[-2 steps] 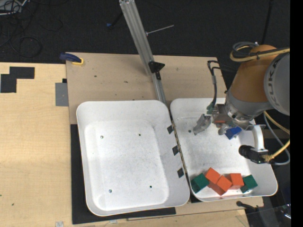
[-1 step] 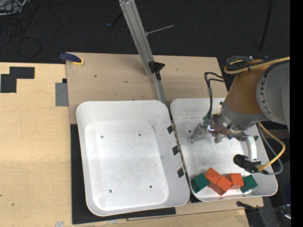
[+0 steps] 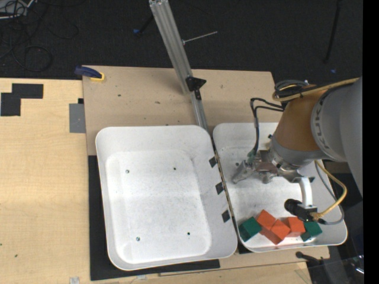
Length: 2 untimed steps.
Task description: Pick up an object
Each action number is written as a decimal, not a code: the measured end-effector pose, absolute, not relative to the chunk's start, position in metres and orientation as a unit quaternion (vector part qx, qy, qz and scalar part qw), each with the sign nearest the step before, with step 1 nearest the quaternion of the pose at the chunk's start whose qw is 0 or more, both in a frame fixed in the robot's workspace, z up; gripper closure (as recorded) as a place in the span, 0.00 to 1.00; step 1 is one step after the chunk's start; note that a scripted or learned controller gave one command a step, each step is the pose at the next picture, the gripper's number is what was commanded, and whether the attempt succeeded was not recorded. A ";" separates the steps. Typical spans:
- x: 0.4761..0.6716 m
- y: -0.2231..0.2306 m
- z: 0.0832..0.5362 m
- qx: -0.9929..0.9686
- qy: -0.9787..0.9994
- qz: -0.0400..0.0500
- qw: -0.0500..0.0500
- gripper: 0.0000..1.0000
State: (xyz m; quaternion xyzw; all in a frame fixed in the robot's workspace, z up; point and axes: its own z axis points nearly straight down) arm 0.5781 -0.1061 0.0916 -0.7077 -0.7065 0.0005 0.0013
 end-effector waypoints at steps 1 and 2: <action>0.578 -0.108 0.102 -0.710 -0.704 0.000 0.002 1.00; 0.573 -0.106 0.163 -0.709 -0.705 -0.001 -0.001 1.00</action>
